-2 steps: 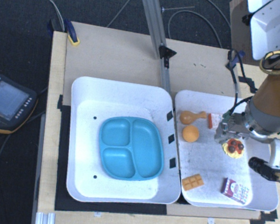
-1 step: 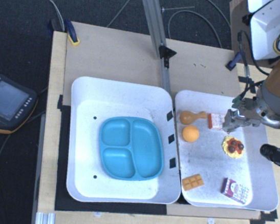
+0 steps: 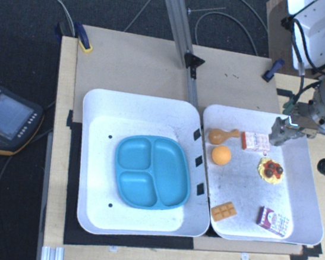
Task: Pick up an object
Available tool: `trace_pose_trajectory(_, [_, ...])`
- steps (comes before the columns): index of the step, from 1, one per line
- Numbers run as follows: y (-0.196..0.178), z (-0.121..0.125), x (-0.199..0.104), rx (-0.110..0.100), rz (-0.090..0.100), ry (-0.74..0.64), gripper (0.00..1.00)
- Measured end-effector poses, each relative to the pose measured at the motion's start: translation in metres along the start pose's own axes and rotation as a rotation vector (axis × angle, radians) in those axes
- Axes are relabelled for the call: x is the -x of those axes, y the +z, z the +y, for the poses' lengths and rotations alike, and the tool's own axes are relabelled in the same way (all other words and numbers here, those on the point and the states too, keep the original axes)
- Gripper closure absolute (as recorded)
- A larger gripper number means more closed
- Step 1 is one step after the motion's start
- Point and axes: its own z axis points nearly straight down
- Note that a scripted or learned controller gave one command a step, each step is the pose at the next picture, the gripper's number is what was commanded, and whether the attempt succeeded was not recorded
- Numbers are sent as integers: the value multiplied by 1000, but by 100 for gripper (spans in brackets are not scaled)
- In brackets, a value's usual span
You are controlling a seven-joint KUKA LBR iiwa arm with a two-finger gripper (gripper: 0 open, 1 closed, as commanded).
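One fixed camera looks down slantwise over both bins [image 3: 154, 104]

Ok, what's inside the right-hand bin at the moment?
The right bin holds a wooden pear-shaped piece, orange ball, red-white packet, fruit tart, cracker and purple carton. The gripper covers the back corner.

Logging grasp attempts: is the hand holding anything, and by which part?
Nothing visibly held. The hand hovers above the right white bin, beside the small red-and-white box, with nothing seen between its fingers.
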Motion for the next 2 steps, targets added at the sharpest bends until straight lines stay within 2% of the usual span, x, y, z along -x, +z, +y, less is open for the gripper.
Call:
trace_pose_trajectory(1, [-2, -4, -52, -8, 4, -5, 100])
trace_pose_trajectory(2, [20, -9, -107, -11, 4, -5, 100])
